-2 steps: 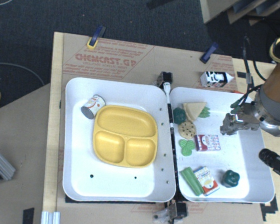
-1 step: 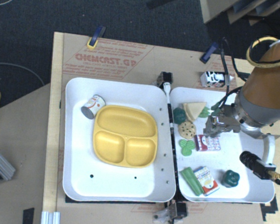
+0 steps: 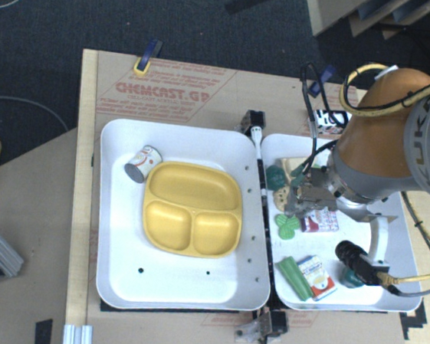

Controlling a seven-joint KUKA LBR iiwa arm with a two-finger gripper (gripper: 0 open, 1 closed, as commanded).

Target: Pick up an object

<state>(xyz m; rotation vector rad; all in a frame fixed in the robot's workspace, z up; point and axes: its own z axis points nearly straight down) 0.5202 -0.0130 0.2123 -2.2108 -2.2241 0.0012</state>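
Left bin [image 3: 112, 194] holds a yellow plate [image 3: 193, 207] at centre and a small cup [image 3: 142, 162] on its side near the far left corner; right bin [image 3: 408, 236] holds green pieces [image 3: 287, 226], a green bar [image 3: 293, 276] and a small packet [image 3: 317, 275] towards its near edge. Gripper [image 3: 305, 197] sits low over the right bin's left side, above the green pieces; whether it is spread or pressed together cannot be told

My own wrist and orange band cover much of the right bin [image 3: 405, 228], from its centre out toward three o'clock, so whatever lies under me there is hidden. My claw [image 3: 302, 203] is a dark blur against the clutter; I cannot tell how its tips stand. The teal thing [image 3: 277, 177] at eleven o'clock of it is half covered. The small packet [image 3: 316, 273] carries print too small to read.
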